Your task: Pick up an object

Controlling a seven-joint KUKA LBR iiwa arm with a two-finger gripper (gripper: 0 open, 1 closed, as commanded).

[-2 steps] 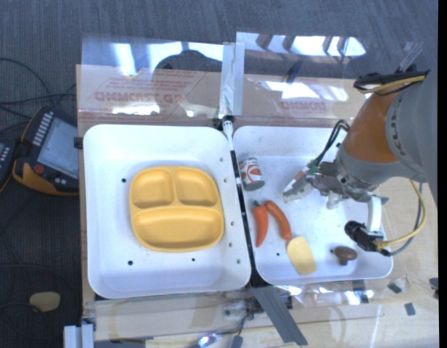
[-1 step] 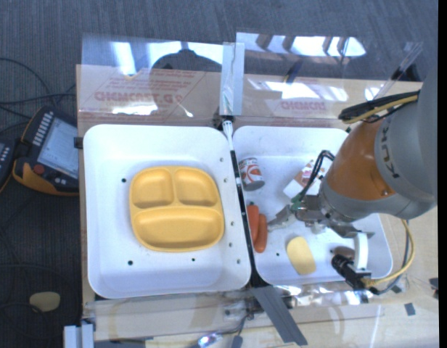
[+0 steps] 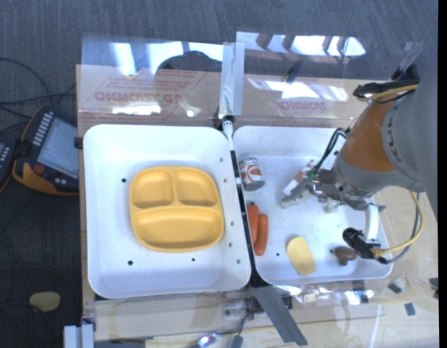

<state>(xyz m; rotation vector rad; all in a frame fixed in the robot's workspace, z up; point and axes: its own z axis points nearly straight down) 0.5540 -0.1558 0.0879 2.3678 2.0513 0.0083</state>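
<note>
Two white bins are sitting side by side on the counter. The left bin is holding one yellow divided tray. The right bin is holding one small can, one carrot, one yellow piece and one small brown object. No writing is legible. The claw is hovering over the right bin; its opening cannot be made out.

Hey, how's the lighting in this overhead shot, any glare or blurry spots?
Camera view: bright window glare streaks the clear plastic panels behind the two bins; the yellow three-compartment plastic tray is evenly lit and sharp; the end effector looks slightly soft, casting faint shadows on the white right bin.
</note>
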